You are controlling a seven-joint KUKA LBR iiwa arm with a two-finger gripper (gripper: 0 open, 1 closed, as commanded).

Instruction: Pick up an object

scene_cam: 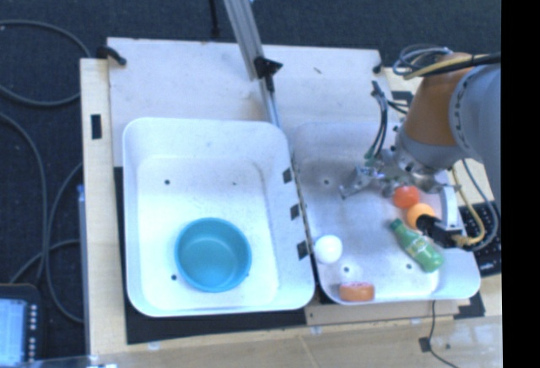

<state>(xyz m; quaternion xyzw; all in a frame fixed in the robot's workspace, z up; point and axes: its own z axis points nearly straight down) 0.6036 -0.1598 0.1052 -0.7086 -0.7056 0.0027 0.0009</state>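
My gripper (361,181) hangs low over the bare floor in the back half of the right bin (325,147), with the grey arm and its orange band coming in from the right. Nothing shows in it. Just to its right lie a red-orange ball (406,194) and an orange piece (417,213). A green bottle (418,246) lies on its side nearer the front right. A white ball (328,249) rests by the bin's left wall, and a flat orange object (357,292) sits at the front rim.
The left bin (152,147) holds a blue bowl (213,254) in its front part. A slanted metal pole (240,12) rises behind the bins. Cables (422,58) loop near the arm's wrist.
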